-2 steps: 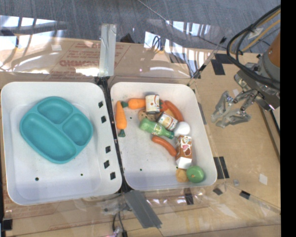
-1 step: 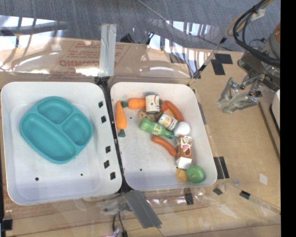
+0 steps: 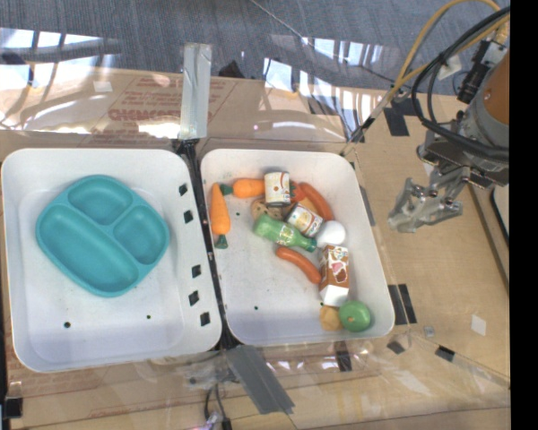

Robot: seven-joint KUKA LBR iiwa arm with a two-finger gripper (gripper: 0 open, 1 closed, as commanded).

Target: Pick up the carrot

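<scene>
Orange, tapered plastic carrot (image 3: 220, 214) lies along the left wall of the right white bin (image 3: 278, 328), apart from the toy pile, while my grey two-finger gripper (image 3: 424, 206) hangs open and empty over the bench, well right of it

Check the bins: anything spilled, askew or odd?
Nothing spilled. Toy food lies jumbled in the right bin; the carrot lies apart along its left wall. The teal plate sits in the left bin. The pincer hangs outside, over the bench.
</scene>
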